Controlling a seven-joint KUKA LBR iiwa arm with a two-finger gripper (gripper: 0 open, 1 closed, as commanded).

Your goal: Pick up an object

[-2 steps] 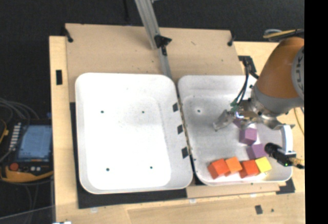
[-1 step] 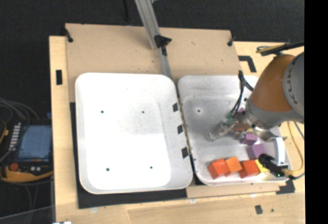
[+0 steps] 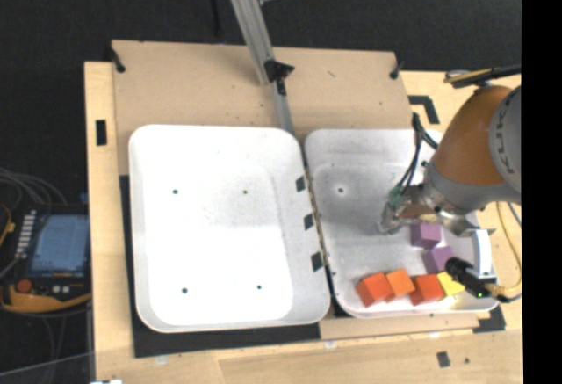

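In the right bin (image 3: 351, 163), several small blocks lie along the front right. Two orange blocks (image 3: 386, 286) sit side by side by the front wall, with a third orange block (image 3: 428, 289) and a yellow one (image 3: 451, 286) to their right. A purple block (image 3: 428, 234) lies just right of my gripper (image 3: 396, 217), and a second purple block (image 3: 436, 258) sits in front of it. My gripper hangs low over the bin's right middle, and the grey and orange arm (image 3: 470, 154) hides part of the bin's right side.
The left white bin (image 3: 211, 224) adjoins the right one, joined by small black clips (image 3: 309, 220). A slanted metal pole (image 3: 250, 13) rises at the back between the bins. A blue-screened device (image 3: 57, 246) with cables sits off the bench's left edge.
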